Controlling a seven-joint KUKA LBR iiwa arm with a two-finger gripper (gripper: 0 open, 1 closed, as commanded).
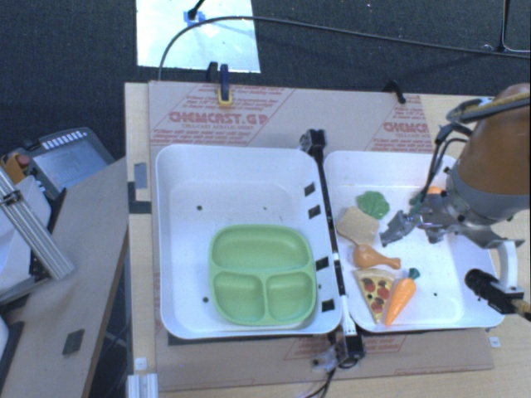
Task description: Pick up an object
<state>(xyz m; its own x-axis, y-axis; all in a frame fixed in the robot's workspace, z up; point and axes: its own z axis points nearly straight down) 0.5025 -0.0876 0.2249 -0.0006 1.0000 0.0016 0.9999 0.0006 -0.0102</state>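
Hand [397,228] over right bin [431,309], fingers apparently parted, nothing between. Drumstick [375,258] just below-left, long axis across view; bread [356,224], broccoli [372,203] left. Plate [262,274] in left bin.

Single fixed camera above the bench [274,106], angled down, moderate distance; both white bins [241,168] fully framed.
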